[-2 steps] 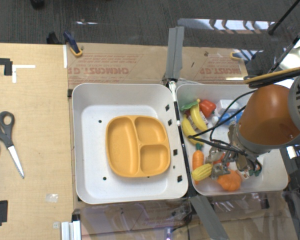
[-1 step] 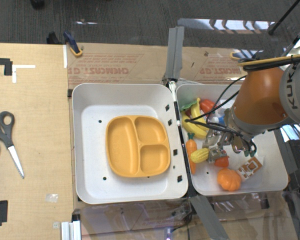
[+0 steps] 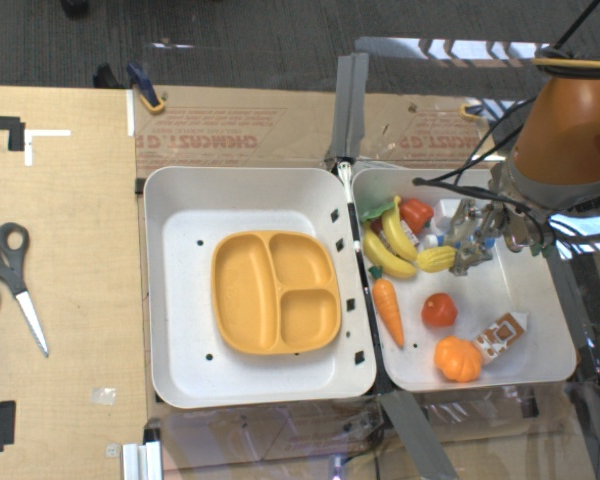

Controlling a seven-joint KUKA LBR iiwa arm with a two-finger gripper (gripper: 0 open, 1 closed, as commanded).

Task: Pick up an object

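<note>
just left of pincer (image 3: 467, 251), bananas (image 3: 395, 249)

Two shallow white plastic bins sit side by side on a wooden bench (image 3: 60, 268). The left bin (image 3: 170, 298) holds a yellow three-compartment plate (image 3: 276, 291) near its middle. The right bin (image 3: 540, 358) holds the toy food: a yellow banana bunch (image 3: 395, 248) at its upper left, an orange carrot (image 3: 387, 310) just below, a red tomato (image 3: 439, 309) right of the carrot, and an orange fruit (image 3: 458, 359) nearer the front — a brown-and-white packet (image 3: 500, 335) just beside it. Grey-handled scissors (image 3: 18, 280) lie well left of both bins.
</note>
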